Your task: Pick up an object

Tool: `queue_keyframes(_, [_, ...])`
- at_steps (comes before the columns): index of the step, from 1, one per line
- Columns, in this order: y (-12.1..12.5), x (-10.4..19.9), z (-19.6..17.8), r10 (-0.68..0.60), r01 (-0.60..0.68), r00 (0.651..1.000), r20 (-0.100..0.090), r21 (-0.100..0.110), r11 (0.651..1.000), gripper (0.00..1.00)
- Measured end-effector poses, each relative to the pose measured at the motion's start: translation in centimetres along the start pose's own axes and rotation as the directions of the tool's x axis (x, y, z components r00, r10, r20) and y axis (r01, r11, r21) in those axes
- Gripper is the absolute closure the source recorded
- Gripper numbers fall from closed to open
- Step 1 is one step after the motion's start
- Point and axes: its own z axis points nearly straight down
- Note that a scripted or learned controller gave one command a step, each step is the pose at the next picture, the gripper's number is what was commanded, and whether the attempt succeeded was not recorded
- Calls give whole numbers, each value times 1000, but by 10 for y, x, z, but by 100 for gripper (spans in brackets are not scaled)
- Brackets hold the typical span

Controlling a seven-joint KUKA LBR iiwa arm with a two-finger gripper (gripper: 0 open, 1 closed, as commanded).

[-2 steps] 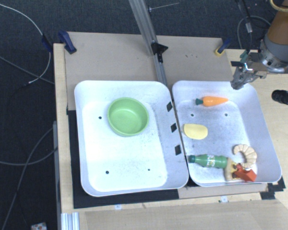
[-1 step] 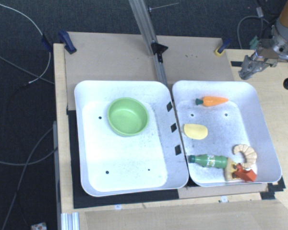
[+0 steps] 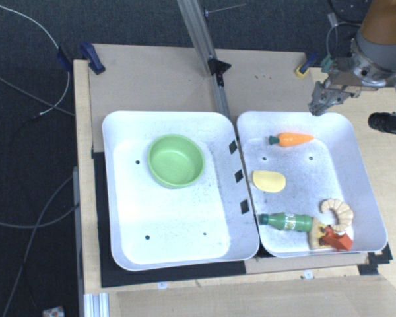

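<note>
Orange toy carrot with green top (image 3: 290,139) lies near far edge of right white plastic bin (image 3: 363,177), just below and left of grey two-finger gripper (image 3: 321,106), not touching it. Gripper hangs over bin's far rim; nothing visible between its tips; whether they are spread or pressed together cannot be told. Same bin: yellow oval piece (image 3: 268,181), green toy bottle (image 3: 288,222), pale curled shrimp toy (image 3: 337,211), red toy (image 3: 335,239). Left white bin (image 3: 119,236) holds round green bowl (image 3: 176,160).
</note>
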Motion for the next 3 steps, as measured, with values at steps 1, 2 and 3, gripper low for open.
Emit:
queue_keyframes(1, [-16, 44, 16, 0, 0, 1000, 0, 3, 1000, 100])
queue_keyframes(2, [-38, 93, 34, 0, 0, 1000, 0, 5, 1000, 100])
queue_keyframes(3, [-66, 133, 36, 0, 0, 1000, 0, 7, 1000, 100])
